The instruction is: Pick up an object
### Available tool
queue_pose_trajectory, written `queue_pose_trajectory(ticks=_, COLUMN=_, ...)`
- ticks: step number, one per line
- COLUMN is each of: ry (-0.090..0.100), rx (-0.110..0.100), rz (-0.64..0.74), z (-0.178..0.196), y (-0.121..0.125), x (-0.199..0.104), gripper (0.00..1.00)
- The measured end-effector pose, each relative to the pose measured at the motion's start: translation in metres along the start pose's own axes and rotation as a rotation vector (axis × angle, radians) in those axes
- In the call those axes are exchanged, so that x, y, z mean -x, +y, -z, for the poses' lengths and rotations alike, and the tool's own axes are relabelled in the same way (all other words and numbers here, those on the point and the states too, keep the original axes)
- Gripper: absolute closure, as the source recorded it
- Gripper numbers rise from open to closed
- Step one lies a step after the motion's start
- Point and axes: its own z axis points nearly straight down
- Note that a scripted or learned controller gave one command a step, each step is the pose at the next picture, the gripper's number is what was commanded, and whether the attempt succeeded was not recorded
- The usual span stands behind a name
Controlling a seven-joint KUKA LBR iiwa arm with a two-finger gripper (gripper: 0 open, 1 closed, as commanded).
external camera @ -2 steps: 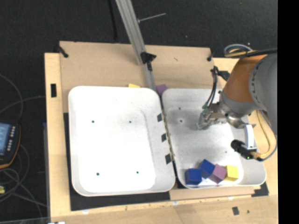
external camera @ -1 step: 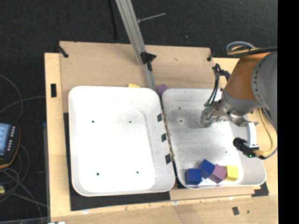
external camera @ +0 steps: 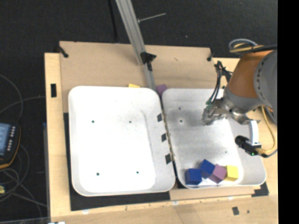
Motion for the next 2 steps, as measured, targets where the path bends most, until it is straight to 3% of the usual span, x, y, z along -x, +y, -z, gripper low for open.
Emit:
queue_pose_trajectory(ticks=1, ry=0.019, rx=-0.033, rz=-0.009, z=-0.024, y=-0.101, x=-0.029, gripper=1.0)
queue_pose_trajectory(ticks=2, ry=0.015, rx=-0.021, rz=-0.014, z=-0.012, y=-0.096, x=-0.027, gripper=1.0)
